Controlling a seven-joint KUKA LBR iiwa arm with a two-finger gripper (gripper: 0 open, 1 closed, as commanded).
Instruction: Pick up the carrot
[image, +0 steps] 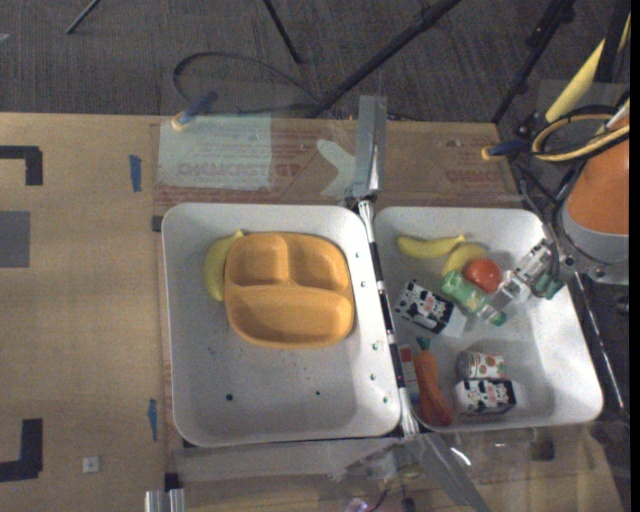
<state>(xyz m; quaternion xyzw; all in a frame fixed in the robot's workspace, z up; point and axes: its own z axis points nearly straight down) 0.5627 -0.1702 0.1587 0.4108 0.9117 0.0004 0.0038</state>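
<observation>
The carrot (433, 388) is orange with a green top and lies lengthwise along the left wall of the right bin (560, 350), near the front corner. My gripper (528, 276) hangs over the right side of that bin, just right of a red tomato (484, 273) and a green bottle (470, 297). It is well up and to the right of the carrot, apart from it. Nothing is visibly held.
The right bin also holds a yellow banana (428, 246), a cow-patterned carton (424, 306) and two small cartons (484, 382) right beside the carrot. In the left bin (280, 400) an orange divided plate (290, 288) lies partly over a second banana (215, 268).
</observation>
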